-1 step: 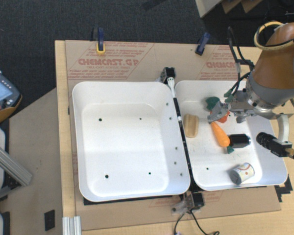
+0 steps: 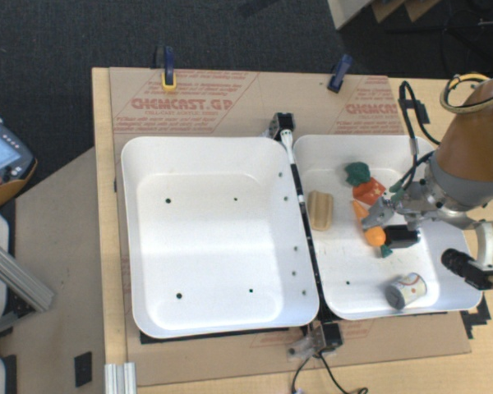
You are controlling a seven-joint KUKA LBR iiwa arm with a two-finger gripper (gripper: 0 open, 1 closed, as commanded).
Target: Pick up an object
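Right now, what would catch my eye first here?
Probably the arm with its orange band, reaching in from the right over the right bin. Its gripper sits among small colourful objects, next to an orange ball. The left bin is a big white expanse.

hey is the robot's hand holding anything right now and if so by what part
It cannot be told. The hand is down in the right bin among the orange toys, but no object shows clearly between its fingers.
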